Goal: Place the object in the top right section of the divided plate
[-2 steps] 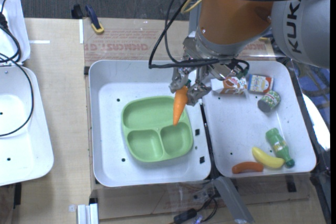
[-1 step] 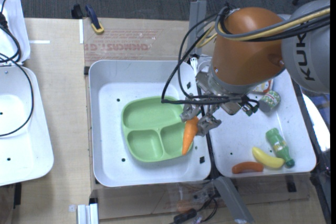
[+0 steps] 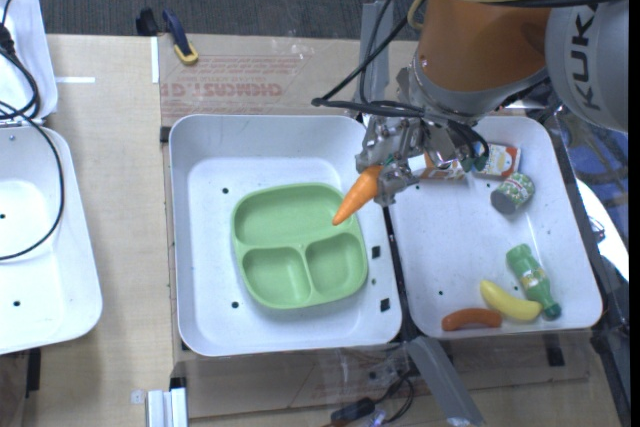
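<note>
Two white bins sat side by side on the tabletop [image 3: 110,215] as the grey-and-orange KUKA arm [image 3: 490,5] carried a toy carrot [image 3: 357,197] toward the green divided plate [image 3: 298,245]. The gripper [image 3: 385,177] hung over the wall between the bins, its fingers clamped on the carrot's thick end, while the orange tip slanted down and left to the plate's right edge, at the rim of the large upper section. The carrot looked lifted rather than resting, though whether its tip touched the plate could not be told.

By all appearances the transport step was under way, with the release not yet made. The plate lay in the left bin [image 3: 200,165], one wide section above two smaller ones, so the next move seemed to call for a short shift left and a lowering over the right part of that upper section before the fingers parted.

Left in the right bin [image 3: 560,215] were a banana [image 3: 508,300], a green bottle [image 3: 533,279], a red sausage [image 3: 472,319], a small grey can [image 3: 511,192] and a carton [image 3: 497,159].
</note>
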`<state>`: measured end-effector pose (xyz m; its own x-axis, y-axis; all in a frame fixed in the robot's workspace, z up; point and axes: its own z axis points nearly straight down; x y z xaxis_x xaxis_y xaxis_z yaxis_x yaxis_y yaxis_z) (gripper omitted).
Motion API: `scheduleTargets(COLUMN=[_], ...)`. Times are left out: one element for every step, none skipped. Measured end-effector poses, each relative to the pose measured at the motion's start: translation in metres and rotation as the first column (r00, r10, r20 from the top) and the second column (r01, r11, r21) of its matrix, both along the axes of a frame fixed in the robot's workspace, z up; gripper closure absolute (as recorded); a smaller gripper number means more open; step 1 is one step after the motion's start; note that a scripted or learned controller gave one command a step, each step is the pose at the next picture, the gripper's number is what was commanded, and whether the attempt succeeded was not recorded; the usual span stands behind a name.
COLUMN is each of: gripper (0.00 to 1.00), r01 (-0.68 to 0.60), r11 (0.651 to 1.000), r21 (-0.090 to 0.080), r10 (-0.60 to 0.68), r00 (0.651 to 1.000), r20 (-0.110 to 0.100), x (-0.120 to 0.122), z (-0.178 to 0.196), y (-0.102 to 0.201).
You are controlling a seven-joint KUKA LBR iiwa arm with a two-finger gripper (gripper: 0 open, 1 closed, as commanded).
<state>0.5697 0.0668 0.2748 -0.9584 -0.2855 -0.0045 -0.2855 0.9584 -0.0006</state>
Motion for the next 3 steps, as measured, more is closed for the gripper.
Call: scheduleTargets(gripper=[1.0,1.0,1.0], r01=[-0.015,-0.223,-0.374], r11=[1.0,0.975,0.927], r21=[0.0,0.001,0.0], r10=[0.015,0.223,0.374], r00=[1.0,0.975,0.927], r20=[-0.003,-0.002,-0.001], x=[-0.033,0.013,0.008], z=[-0.027,-0.065,-0.054], y=[-0.049,0.003,0.071])
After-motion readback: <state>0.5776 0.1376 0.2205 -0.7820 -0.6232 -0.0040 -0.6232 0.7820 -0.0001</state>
